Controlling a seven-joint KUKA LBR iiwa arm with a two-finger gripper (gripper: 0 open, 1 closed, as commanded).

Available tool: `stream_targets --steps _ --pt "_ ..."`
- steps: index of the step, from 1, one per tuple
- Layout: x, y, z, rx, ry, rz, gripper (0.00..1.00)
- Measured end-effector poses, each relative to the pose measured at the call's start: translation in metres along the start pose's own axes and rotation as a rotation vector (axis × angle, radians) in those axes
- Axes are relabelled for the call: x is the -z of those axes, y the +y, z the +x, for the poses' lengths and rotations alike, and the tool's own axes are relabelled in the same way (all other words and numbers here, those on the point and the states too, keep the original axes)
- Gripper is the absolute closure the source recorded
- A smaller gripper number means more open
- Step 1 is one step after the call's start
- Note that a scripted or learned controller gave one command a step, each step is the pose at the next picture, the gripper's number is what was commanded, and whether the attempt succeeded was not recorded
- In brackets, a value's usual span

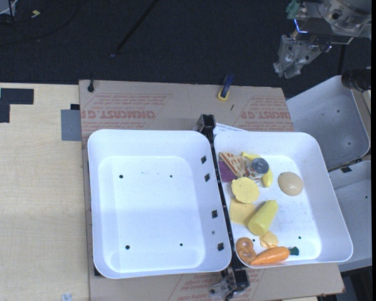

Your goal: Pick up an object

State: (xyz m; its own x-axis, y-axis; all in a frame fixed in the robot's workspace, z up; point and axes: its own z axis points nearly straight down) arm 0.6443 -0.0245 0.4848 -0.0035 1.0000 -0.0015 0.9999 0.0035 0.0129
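Note:
The right bin (323,187) holds several toy foods bunched at its left side: an orange carrot (272,254), a yellow cylinder (262,217), a tan egg-shaped piece (290,183), a yellow flat piece (245,189), a small grey round thing (259,165) and a pretzel-like ring (244,248). My gripper (292,58) hangs high at the upper right, well behind the bins and far from every object. Nothing shows between its fingers.
The left bin (106,199) lies beside the right one, a black divider (216,193) between them. Both rest on a cardboard sheet (144,105). A blue-yellow clip (225,88) sits on the cardboard's far edge. A grey metal plate (329,111) lies at right.

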Motion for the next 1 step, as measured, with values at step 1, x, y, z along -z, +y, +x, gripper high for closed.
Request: stream_targets --steps 1 --pt "0.0412 0.0002 -0.0254 -0.005 0.000 0.011 1.00"
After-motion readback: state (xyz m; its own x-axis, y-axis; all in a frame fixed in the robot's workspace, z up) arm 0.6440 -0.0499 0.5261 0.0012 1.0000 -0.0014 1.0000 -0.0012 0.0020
